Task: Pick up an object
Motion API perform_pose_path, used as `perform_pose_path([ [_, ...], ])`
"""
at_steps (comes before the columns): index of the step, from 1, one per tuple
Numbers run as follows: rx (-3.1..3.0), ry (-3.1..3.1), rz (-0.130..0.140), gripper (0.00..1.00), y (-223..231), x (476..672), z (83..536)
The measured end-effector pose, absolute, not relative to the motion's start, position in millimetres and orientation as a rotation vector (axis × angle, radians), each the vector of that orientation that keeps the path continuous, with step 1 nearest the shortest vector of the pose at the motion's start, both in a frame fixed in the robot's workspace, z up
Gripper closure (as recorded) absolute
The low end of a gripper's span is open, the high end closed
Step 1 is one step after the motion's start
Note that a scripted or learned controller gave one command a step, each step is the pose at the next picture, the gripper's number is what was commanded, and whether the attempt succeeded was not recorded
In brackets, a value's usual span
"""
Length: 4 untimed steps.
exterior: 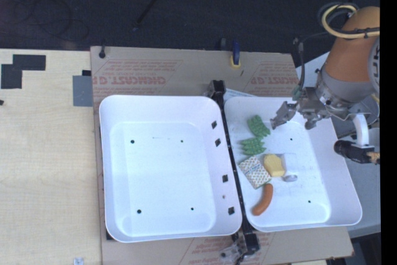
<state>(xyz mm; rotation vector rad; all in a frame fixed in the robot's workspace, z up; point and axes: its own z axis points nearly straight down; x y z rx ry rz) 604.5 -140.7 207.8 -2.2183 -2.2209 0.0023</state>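
Inside right bin (338, 198): sausage (263, 200), cheese (274, 165)

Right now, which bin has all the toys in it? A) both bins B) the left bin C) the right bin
C: the sausage, the yellow block and the green pieces all lie in the right bin, near its left side.
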Motion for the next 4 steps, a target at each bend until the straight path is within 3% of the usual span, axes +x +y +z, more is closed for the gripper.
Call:
perform_pose_path([
  [1, -2.201, -2.229, 0.003, 0.00, 22.9, 564.3, 186.3],
  [2, -2.217, -2.217, 0.007, 1.00, 13.2, 565.9, 196.6],
  [3, -2.220, -2.229, -0.013, 1.00, 33.2, 520.1, 335.9],
  [4, -2.220, -2.234, -0.017, 1.00, 90.7, 572.6, 471.6],
])
